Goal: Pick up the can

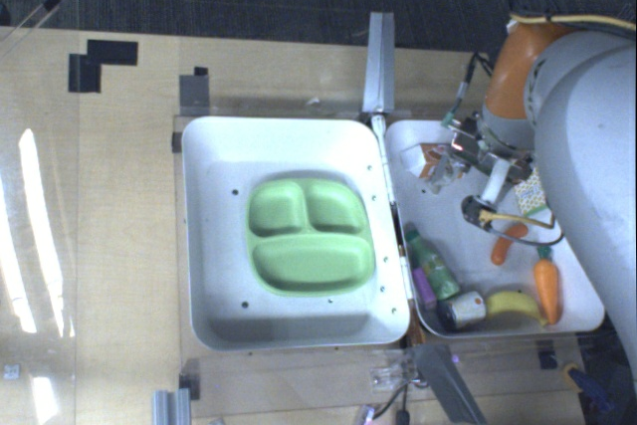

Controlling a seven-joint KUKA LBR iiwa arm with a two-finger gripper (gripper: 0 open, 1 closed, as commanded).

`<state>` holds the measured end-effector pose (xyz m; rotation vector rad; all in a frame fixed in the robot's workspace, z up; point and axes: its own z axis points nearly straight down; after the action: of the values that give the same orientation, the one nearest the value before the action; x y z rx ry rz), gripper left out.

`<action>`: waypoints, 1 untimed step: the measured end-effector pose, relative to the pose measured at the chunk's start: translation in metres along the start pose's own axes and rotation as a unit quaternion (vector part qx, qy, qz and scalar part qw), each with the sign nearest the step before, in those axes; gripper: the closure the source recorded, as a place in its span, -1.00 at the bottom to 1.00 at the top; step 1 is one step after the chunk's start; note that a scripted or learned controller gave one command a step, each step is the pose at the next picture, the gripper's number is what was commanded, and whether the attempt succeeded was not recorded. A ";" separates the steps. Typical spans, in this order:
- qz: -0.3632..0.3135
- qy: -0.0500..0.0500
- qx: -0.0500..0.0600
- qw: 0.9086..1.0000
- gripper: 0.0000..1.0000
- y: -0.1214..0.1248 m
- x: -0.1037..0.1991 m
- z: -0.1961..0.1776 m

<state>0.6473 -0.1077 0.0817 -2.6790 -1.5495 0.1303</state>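
The can (464, 309) is a short dark grey cylinder lying on its side at the front of the right bin (406, 136), between a green bottle (434, 264) and a banana (514, 304). My gripper (460, 162) hangs over the back part of the right bin, well behind the can and apart from it. The grey arm with its orange band (516, 65) covers the bin's right side.
A green divided plate (307, 234) lies in the left bin (204, 214). In the right bin, a carrot (546, 286), a small orange piece (504, 244) and a purple item (423, 286) crowd around the can. A metal divider post (379, 65) stands between the bins.
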 end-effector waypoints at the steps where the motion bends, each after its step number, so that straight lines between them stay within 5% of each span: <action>1: 0.019 0.020 -0.005 1.000 -1.00 0.007 -0.030 0.001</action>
<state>0.6382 -0.1369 0.0816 -2.7019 -1.4936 0.0687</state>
